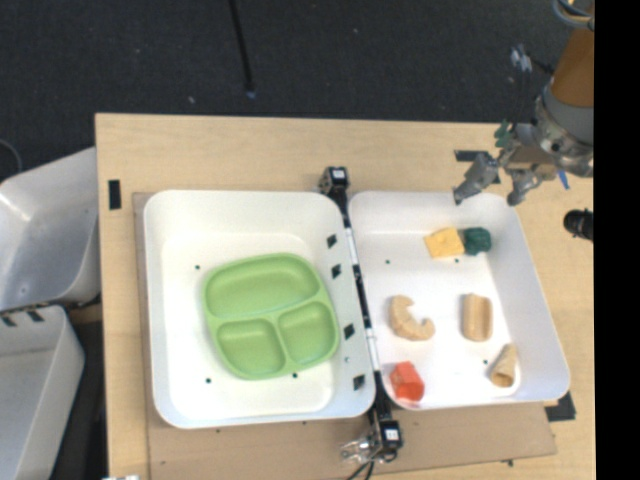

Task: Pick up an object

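Nearest the bottom of the frame, in the right bin (540, 298), a red block (406, 383) sat against the lower left corner, and a tan cone-shaped piece (503, 365) lay toward the lower right edge. Just above them, a curved beige piece like a croissant (410, 319) rested left of centre, with a tan cylinder like a bread roll (476, 317) to its right, apart from it. Higher up, a yellow wedge (443, 242) touched a small dark green object (476, 238) on its right. The left bin (160, 298) held a green three-compartment tray (269, 314) lying flat near its middle. At the upper right of the frame, the gripper (497, 181) hung over the far edge of the right bin, its two fingers spread apart with nothing between them, above the yellow wedge and clear of every object.
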Controlling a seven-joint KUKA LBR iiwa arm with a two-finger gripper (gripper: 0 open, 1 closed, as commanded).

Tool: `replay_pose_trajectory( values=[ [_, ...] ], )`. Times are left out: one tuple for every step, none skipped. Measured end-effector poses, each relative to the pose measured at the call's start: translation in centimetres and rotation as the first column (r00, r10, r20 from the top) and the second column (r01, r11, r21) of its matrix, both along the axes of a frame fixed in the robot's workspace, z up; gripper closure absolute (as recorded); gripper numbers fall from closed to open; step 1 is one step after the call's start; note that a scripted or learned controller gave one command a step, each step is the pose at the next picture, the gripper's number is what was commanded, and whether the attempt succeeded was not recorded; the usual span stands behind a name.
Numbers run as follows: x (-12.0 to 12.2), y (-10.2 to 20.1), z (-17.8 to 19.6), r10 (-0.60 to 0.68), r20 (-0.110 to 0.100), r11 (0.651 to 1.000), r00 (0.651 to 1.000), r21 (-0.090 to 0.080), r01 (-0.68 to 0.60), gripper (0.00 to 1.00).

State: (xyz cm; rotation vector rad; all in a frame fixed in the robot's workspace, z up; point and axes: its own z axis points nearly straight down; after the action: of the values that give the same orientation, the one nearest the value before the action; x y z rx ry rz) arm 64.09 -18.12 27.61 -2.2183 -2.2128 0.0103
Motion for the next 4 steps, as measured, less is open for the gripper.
replay_pose_trajectory(
  values=[
    [0.2,0.1,0.7,0.003,0.012,1.000,1.000,-0.002,-0.003,0.00],
    [0.4,0.4,-5.4,0.003,0.008,1.000,1.000,-0.003,-0.003,0.00],
    [1.2,0.9,-11.0,0.006,0.007,1.000,1.000,-0.002,-0.006,0.00],
    [1.0,1.6,-16.7,0.007,0.008,1.000,1.000,-0.002,-0.007,0.00]
  ],
)
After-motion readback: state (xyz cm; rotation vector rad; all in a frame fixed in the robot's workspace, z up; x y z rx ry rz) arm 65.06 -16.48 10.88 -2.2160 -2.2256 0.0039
